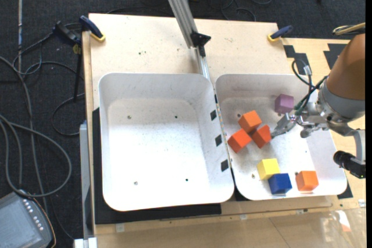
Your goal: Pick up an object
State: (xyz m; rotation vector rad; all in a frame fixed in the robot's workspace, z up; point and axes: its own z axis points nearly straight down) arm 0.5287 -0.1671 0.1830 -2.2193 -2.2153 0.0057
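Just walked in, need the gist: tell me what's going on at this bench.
The arm reaches in over the right bin, its gripper low beside three orange blocks and a purple block. Nothing shows between its fingers. Yellow, blue and another orange block lie nearer the front.

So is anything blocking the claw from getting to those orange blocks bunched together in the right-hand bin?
Nothing visible does. The gripper sits just right of the orange cluster, with bare bin floor between them. The purple block lies a little farther back, off that line.
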